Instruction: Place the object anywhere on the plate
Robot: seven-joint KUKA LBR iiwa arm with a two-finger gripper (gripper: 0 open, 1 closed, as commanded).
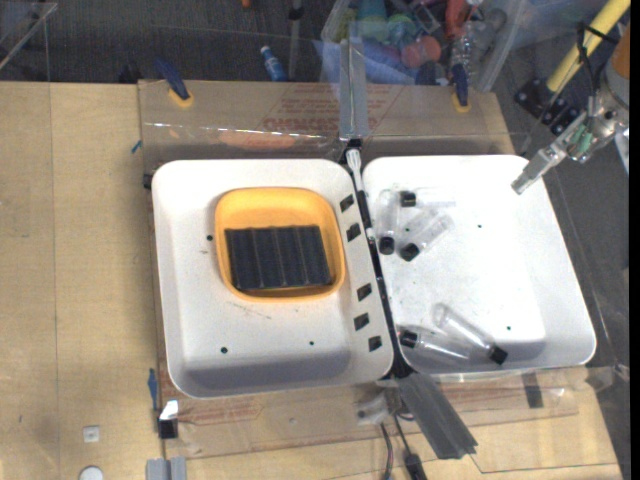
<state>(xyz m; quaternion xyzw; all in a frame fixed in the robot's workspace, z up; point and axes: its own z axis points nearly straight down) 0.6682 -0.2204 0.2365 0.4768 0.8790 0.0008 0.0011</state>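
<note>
Camera view showed the desk [70, 268] bearing two bins, the left bin [185, 348] holding the yellow plate [232, 206], the right bin [520, 268] several clear tubes [455, 336], while the end effector [535, 171], its state impossible to tell, hovered over the far edge, apparently before picking, needing descent onto one tube.

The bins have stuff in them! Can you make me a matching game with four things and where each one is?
Things:
1. yellow plate
2. dark ridged block
3. clear tubes with black caps
4. gripper

Places:
A. lying on the yellow plate
B. above the right bin's far right corner
C. in the left bin
D. scattered in the right bin

Right pairs: 1-C, 2-A, 3-D, 4-B
</note>
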